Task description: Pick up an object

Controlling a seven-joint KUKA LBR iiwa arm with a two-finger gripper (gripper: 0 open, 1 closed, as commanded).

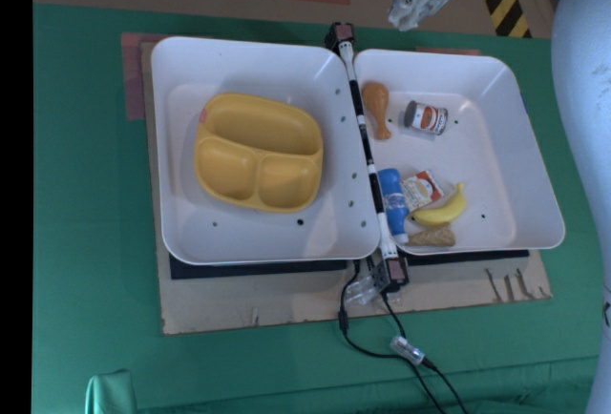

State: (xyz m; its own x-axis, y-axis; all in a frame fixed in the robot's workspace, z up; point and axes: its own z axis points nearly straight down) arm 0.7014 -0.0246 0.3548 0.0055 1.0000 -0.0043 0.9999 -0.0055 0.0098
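Note:
My gripper (411, 10) hangs high above the far edge of the right bin (506, 155), its pale fingers close together with nothing between them. In that bin lie a brown chicken drumstick (377, 107), a small can with a red label (426, 117), a blue bottle (391, 196), a small orange and white packet (421, 187), a yellow banana (443, 208) and a tan waffle-like piece (431, 237). The gripper is well above and behind the drumstick and can.
The left bin (181, 107) holds a yellow three-compartment tray (258, 152). A black and white divider bar (366, 145) runs between the bins. Cables (401, 345) trail over the green cloth in front. The grey arm (582, 69) comes down the right side.

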